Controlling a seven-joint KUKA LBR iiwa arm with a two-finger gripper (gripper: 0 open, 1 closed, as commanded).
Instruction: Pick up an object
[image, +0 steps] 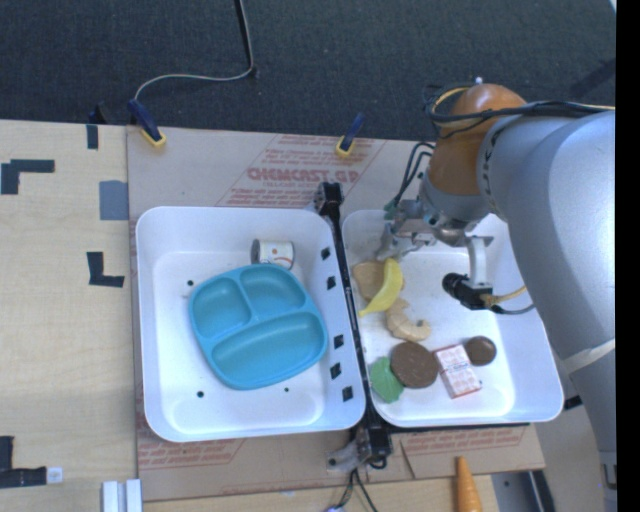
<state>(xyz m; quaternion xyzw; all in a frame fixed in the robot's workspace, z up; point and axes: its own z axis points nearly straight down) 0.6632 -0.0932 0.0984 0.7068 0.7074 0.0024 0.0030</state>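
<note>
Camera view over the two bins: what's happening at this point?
The grey KUKA arm has its gripper low over the back of the right white bin, just above the yellow banana. Nothing is visibly held. A brown round disc, a green piece and a small red-and-white box lie nearer the front. The left bin holds a blue divided plate.

A yellow banana (386, 287) lies tilted at the upper left of the right bin (530, 395), touching a tan piece (367, 276), just below the end effector (398, 240).
</note>
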